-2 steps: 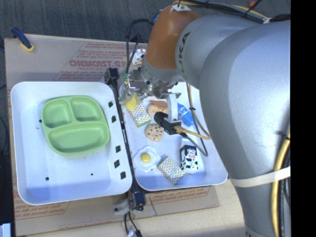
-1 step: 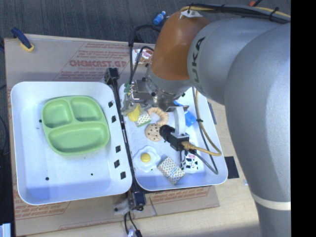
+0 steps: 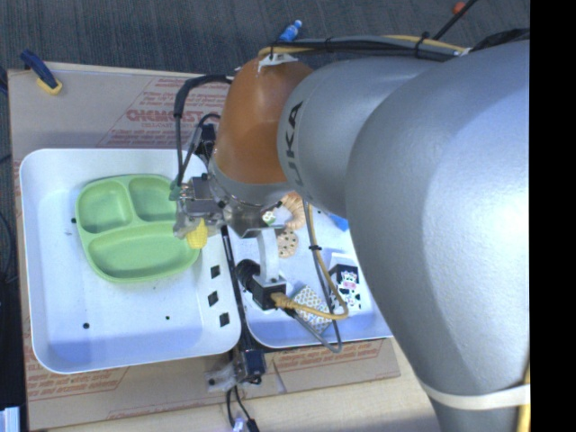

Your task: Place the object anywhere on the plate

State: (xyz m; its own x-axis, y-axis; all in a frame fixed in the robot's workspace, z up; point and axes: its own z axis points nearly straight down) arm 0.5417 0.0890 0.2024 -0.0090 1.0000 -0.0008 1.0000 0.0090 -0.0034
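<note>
**A:** What do you see of the tool in the camera view?

**B:** You'll find the tool (image 3: 193, 216) at the right edge of the green plate (image 3: 135, 228), hanging below the orange band (image 3: 256, 129) of the grey arm (image 3: 423, 196). A small yellow object (image 3: 196, 235) sits right at its tip, just over the plate's right rim. Your view shows the yellow piece against the metal of the tool, but the arm's bulk and the slant hide the fingers, so I cannot tell how wide they stand, nor whether the object is pinched between them or merely lying beneath.

**A:** And the plate itself?

**B:** You have a three-compartment plate lying in the left bin (image 3: 54, 322), towards its far side. The yellow object is by the right rim, near where the small far-right compartment meets the large near one; which of the two it is over, I cannot tell.

**A:** Anything else on the desk (image 3: 135, 106)?

**B:** In the right bin (image 3: 360, 331) you can see a black-and-white patterned item (image 3: 347, 283) and a pale spotted one (image 3: 289, 240), partly hidden by the arm. A blue clamp (image 3: 40, 70) grips the desk's far-left corner.
</note>
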